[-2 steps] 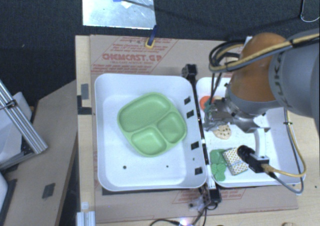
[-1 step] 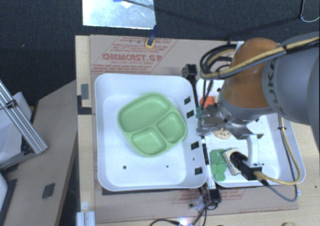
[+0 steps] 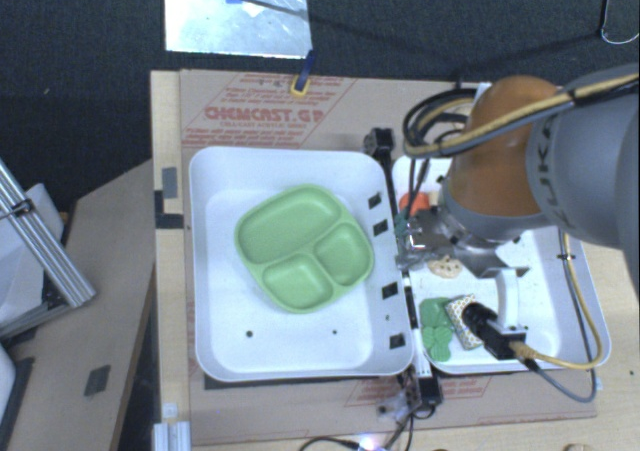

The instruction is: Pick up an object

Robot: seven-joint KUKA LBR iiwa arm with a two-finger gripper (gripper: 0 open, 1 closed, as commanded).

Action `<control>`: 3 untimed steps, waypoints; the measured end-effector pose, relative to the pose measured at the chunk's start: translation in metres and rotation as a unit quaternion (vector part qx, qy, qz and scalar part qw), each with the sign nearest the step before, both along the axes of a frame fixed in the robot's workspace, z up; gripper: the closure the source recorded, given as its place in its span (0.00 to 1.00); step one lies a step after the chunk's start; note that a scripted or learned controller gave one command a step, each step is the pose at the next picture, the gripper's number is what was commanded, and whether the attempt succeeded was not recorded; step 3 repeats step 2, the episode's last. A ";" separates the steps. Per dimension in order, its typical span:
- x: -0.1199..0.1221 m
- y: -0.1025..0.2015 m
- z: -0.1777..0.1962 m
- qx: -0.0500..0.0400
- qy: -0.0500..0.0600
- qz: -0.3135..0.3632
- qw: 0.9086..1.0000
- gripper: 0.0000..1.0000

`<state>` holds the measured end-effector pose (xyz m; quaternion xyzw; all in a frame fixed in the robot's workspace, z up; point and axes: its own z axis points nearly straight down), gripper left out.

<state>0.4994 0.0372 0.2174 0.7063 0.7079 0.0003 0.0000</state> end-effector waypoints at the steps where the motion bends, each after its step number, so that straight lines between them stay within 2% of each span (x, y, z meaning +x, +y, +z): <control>1: 0.001 -0.005 -0.002 0.000 0.000 -0.001 1.000 1.00; 3: 0.009 -0.004 -0.003 0.000 -0.001 0.001 1.000 1.00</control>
